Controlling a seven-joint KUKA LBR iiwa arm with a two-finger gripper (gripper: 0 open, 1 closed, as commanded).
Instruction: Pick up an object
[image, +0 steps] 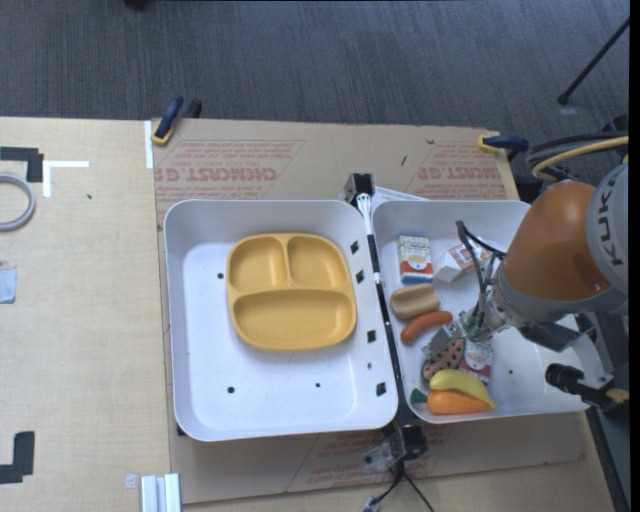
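Nearest the camera, at the front of the right bin (520, 405), lay an orange carrot-like toy (458, 402) with a yellow banana-like toy (458, 381) touching it just behind. Behind those sat a dark waffle-patterned piece (445, 352), then a red-orange sausage (427, 324), a tan bread roll (414, 299), and a small printed carton (414, 255) toward the back wall. A white packet (462, 262) lay right of the carton.

Arm (562, 250) reached in from the right, its orange band over the right bin. Tool (477, 328) hung low among the toys, just right of the sausage and above the waffle piece. Whether its fingers were spread or pressed together: cannot tell, since clutter and the wrist hid them. No object seen between them.

Left bin (200, 390) held a yellow divided plate (292, 291), lying flat toward the back. Both bins sat side by side on cardboard (240, 160) over the table (80, 330).
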